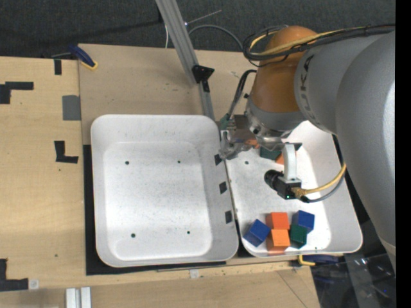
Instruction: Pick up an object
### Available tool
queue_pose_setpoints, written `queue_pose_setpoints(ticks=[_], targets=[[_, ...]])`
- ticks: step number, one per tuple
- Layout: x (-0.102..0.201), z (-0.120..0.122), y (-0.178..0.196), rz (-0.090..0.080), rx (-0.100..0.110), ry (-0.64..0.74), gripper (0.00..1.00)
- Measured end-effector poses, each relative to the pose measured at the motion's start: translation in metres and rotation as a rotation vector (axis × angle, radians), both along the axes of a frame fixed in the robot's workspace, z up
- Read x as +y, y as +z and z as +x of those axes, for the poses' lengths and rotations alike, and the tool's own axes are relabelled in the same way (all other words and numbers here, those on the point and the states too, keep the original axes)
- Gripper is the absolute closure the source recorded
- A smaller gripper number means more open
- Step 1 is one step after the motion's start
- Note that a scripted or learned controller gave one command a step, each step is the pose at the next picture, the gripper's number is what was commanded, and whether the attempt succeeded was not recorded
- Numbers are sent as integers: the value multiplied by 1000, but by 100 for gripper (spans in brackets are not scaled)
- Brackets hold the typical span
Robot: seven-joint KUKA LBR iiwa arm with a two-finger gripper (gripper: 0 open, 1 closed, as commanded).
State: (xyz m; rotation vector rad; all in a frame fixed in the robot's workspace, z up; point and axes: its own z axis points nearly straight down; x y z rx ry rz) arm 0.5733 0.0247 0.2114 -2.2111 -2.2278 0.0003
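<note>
The pincer (239, 143), grip state impossible to tell, hangs far behind the block cluster (280, 230), so a descent here risks missing it.

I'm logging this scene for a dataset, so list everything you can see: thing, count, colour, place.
shallow white plastic bins: 2, white, side by side on the bench; left bin, right bin.
small blue blocks: 2, blue, near end of the right bin; one at the cluster's left, one at its right.
small orange blocks: 2, orange, between the blue ones; and.
small green block: 1, dark green, beside the right blue block.
wooden bench top: 1, tan, under both bins.
slanted metal bar: 1, grey, running from the top edge to the bins' far side.
robot arm: 1, grey with orange band, over the right bin's far end; gripper near the bins' shared wall.
</note>
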Motion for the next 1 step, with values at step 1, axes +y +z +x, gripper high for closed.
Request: queue_pose_setpoints(ticks=[1], targets=[[60,7,-3,0,0,1,100]])
